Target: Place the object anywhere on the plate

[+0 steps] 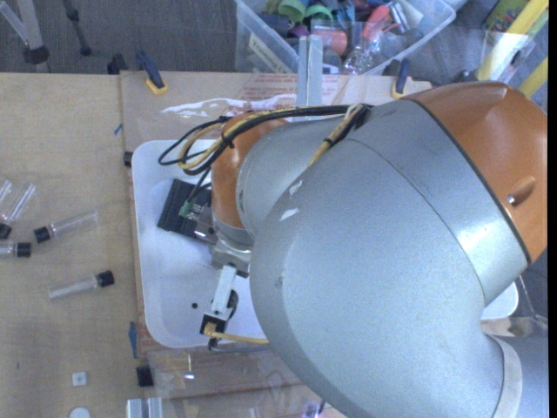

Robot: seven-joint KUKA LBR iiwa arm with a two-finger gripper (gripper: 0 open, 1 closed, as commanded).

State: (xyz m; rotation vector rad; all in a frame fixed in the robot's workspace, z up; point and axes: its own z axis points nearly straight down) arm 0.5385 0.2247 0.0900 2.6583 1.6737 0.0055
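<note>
Grey arm (392,259) looms nearest, wrist down over the white bin (161,313). Whether its fingers are apart or together cannot be told. Object and plate are hidden, presumably under the fingers. Probably mid-grasp or mid-placement; the next move calls for lifting straight clear.

White bin (162,296); grey arm (374,259), orange band (498,138); tan bench (61,146).
</note>
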